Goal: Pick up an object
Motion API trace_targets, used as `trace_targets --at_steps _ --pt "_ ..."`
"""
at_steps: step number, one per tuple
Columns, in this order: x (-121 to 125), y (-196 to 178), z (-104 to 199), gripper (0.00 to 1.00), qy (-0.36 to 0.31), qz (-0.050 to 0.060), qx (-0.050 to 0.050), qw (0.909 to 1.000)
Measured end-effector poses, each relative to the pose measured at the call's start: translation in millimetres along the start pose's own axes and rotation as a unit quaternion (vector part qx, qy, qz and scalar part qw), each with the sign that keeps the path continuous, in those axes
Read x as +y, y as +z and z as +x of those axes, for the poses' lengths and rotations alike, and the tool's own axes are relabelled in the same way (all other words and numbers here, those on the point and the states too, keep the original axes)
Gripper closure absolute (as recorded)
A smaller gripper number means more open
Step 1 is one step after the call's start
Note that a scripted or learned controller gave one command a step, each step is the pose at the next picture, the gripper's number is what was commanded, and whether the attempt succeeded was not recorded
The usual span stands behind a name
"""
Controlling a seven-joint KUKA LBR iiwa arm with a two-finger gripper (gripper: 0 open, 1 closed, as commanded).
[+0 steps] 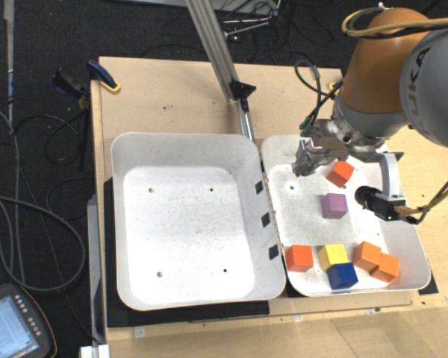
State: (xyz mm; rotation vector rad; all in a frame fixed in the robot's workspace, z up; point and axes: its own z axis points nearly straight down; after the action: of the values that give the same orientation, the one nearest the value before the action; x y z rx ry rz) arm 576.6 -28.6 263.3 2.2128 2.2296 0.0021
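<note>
My gripper [306, 162] hangs over the far left part of the right bin [284, 200], with the grey arm and its orange band above it. An orange block [341, 173] lies just to its right, apart from it. A purple cube [334, 205] sits nearer the bin's middle. Along the near side lie an orange cube [299, 257], a yellow cube [332, 255], a blue cube [343, 276] and two more orange blocks [377, 261]. I see nothing held in the gripper.
The left bin [127, 200] stands beside the right one, their rims touching. A metal pole [216, 51] slants down to the rims' far junction. A black fitting [373, 200] on the arm juts over the right bin's right side.
</note>
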Motion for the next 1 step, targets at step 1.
trace_targets --at_steps 1 --pt "19.7 6.3 44.3 1.0 0.001 0.0 0.0 1.0"
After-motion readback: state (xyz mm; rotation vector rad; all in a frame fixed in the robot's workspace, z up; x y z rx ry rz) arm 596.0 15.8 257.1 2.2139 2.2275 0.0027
